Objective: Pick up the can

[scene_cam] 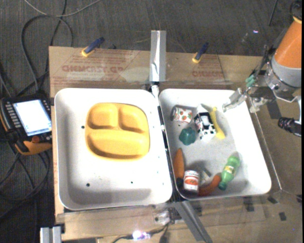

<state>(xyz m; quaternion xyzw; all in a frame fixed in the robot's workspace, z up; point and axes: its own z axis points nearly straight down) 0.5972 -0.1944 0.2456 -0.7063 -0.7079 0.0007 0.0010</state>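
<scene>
the pick is not yet begun. the can [191,180] is lying near the front edge of the right bin [253,135], a carrot [179,163] touching its left and a green bottle [229,171] near on its right. the jaws [236,99] are hanging over the bin's far right rim, seemingly parted and holding nothing. open floor is showing mid-bin; the can's corner is crowded. the left bin [66,135] is holding a yellow tray [118,130].

tray [118,130] in left bin [71,151] | can [191,180] in right bin [253,156]
</scene>
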